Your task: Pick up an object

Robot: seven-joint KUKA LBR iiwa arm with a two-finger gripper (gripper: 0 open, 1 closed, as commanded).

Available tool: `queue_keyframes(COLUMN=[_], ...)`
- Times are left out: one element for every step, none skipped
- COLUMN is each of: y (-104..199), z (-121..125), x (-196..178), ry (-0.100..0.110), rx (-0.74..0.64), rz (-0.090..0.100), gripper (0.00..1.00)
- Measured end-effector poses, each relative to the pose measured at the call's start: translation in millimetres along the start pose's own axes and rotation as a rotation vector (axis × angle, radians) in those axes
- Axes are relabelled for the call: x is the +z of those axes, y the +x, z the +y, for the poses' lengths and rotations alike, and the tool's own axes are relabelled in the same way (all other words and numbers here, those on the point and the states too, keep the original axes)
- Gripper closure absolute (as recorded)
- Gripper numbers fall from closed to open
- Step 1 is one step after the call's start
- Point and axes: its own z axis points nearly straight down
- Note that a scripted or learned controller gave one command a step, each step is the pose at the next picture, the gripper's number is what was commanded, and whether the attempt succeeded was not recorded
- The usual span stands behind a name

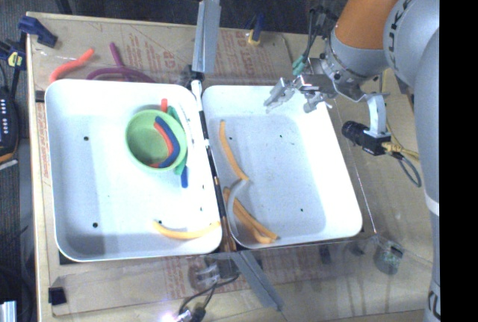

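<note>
My gripper point(293, 98) hangs over the far edge of the right bin point(328, 163), open, with nothing between its fingers. Below and to its left, a long orange strip point(230, 151) lies on that bin's floor near the left wall. More orange strips point(250, 223) curl in the bin's near left corner. In the left bin point(82, 186) stands a green bowl point(153, 140) holding red and blue curved pieces point(170, 135). A yellow curved strip point(183, 231) lies near that bin's front edge.
A grey metal bar point(205, 33) rises behind the gap between the bins. Purple and orange cords point(112, 70) lie on the bench behind the left bin. A black cable fitting point(366, 135) hangs from the arm over the right bin's right rim.
</note>
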Motion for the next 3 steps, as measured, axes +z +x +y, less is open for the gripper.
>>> queue_keyframes(y=[61.0,50.0,54.7], z=[-1.4,-7.2,-7.0], x=[120.3,167.3,158.4], ry=[-0.001,-0.009,-0.006], rx=[-0.239,-0.261,-0.267], rz=[-0.001,-0.021,-0.013], gripper=[0.00,0.00,1.00])
